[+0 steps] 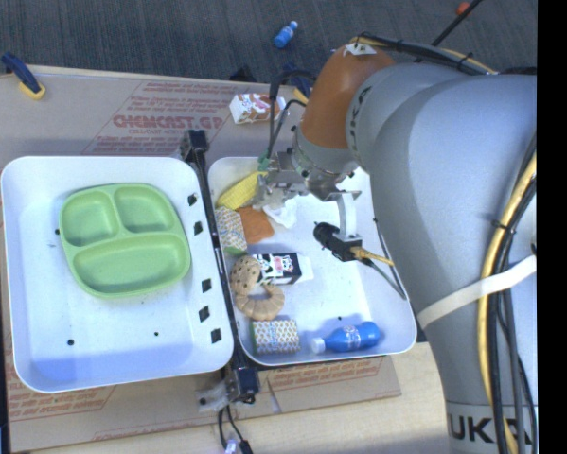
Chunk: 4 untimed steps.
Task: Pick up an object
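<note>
**Arm Reached Into the Toy Bin**

A blue clamp (22, 74) sat at the far left corner of the cardboard (160, 112), well away from the blue bottle (349, 337). The left bin (27, 253) held a green plate (124, 237) with three parts. The plate lay flat, far to the left of the blue bottle.

The right bin (382, 296) touched the left bin along a black strip. It held many small things. A yellow banana (239, 192) lay at the far end, well above the blue bottle. Just below the banana sat an orange block (256, 224). A black and white card (281, 267) lay near the middle. Beside the card was a tan ring toy (255, 289). A small patterned box (275, 335) stood just left of the blue bottle. The blue bottle lay on its side at the near edge of the bin.

The gripper (281, 189) hung over the far end of the right bin, right by the banana and some white crumpled paper (285, 213). It was too hard to see if it was grasping anything, so I could not tell.

The big grey arm (444, 178) with its orange band (332, 97) came in from the right, above the blue bottle. A small blue thing (284, 34) lay on the floor beyond the bench.
</note>
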Each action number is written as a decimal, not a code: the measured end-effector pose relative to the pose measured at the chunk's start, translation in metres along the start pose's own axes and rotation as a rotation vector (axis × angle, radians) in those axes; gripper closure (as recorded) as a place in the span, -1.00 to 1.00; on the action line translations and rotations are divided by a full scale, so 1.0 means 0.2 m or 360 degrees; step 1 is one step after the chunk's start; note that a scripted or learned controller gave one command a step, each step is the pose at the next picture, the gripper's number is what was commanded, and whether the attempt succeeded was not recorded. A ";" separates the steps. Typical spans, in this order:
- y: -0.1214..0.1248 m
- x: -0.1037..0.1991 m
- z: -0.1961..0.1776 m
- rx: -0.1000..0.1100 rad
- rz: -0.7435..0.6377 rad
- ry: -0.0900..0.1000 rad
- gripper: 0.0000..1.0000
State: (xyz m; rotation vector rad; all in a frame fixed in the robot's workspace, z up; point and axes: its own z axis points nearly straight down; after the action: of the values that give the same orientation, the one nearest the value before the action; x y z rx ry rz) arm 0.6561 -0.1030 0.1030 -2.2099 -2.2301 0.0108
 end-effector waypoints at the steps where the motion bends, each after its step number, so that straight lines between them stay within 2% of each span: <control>1: -0.01 -0.02 0.00 0.0006 0.0002 -0.0012 -1.00; 2: -0.13 0.03 0.06 -0.0004 0.0008 0.0003 -1.00; 3: -0.29 0.06 0.06 -0.0004 0.0006 0.0004 -1.00; 4: -0.29 0.06 0.01 -0.0002 0.0001 0.0004 1.00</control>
State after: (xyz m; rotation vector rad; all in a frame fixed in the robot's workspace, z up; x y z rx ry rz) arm 0.5978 -0.0916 0.1020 -2.2103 -2.2289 0.0067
